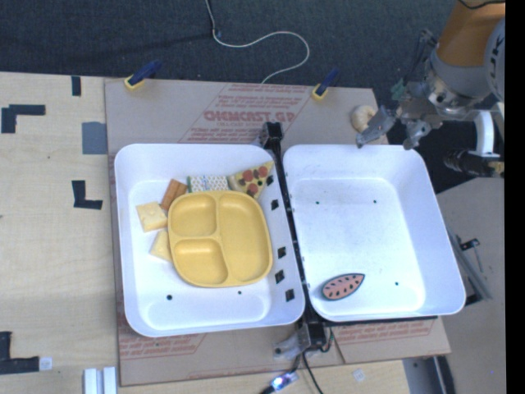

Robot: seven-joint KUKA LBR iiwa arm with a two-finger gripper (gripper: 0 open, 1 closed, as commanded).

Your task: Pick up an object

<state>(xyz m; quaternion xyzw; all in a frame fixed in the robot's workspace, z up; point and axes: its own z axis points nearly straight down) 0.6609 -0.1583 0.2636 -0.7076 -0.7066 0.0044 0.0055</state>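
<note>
White plastic makes up both bins, sitting side by side on a sheet of printed cardboard (246, 113) laid over the pale wood bench. Over on the left, the left bin (135, 302) holds a yellow divided plate (220, 238) with three compartments, lying flat near the middle. Tucked around its upper left edge are small flat pieces: a pale square tile (151, 216) beside a brown strip (172, 193), and along the plate's far rim a patterned bit and a colourful printed card (254, 178) close to the divider between the bins. Moving right, the right bin (426, 220) has one thing in it, a pink oval piece with dark spots (342, 286), lying flat near the front wall toward the left corner. Further right and up, the gripper (392, 128) hovers just outside the right bin's far rim, over the cardboard, its two fingers spread apart with nothing between them. A small beige lump (362, 118) sits just beside it.
</note>
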